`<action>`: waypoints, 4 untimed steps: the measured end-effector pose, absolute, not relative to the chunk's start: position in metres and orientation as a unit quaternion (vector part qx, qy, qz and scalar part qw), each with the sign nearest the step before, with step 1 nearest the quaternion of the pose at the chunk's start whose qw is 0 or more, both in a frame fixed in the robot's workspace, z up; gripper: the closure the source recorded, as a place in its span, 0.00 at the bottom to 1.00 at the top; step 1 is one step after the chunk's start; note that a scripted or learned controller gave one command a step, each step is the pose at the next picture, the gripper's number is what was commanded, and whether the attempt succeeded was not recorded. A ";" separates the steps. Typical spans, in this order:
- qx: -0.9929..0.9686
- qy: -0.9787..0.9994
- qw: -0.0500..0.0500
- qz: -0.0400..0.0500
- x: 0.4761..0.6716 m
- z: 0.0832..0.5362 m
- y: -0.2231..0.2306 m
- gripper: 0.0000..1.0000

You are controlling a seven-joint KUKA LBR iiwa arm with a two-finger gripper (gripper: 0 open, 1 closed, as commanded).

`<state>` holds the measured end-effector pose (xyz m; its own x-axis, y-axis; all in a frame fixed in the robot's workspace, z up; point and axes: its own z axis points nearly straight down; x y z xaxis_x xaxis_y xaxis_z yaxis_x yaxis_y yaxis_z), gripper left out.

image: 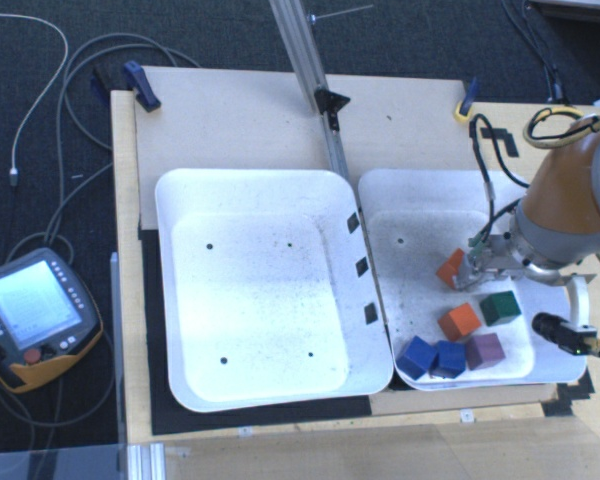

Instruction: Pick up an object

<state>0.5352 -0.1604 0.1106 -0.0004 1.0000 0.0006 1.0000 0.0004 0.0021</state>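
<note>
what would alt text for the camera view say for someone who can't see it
A grey and orange robot arm reaches from the right into the right bin, its gripper low beside a tilted orange block. Nearer the front of that bin lie another orange block, a green block, a purple block and two blue blocks. The left bin sits alongside.
</note>
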 end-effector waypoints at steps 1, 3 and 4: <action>0.707 0.707 0.002 0.002 0.536 0.121 -0.160 1.00; 0.705 0.709 0.001 0.001 0.562 0.099 -0.122 0.00; 0.705 0.709 0.002 0.001 0.601 0.100 -0.098 0.00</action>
<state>0.6013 -0.0976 0.1000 -0.0046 1.0000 -0.0008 1.0000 0.0046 0.0042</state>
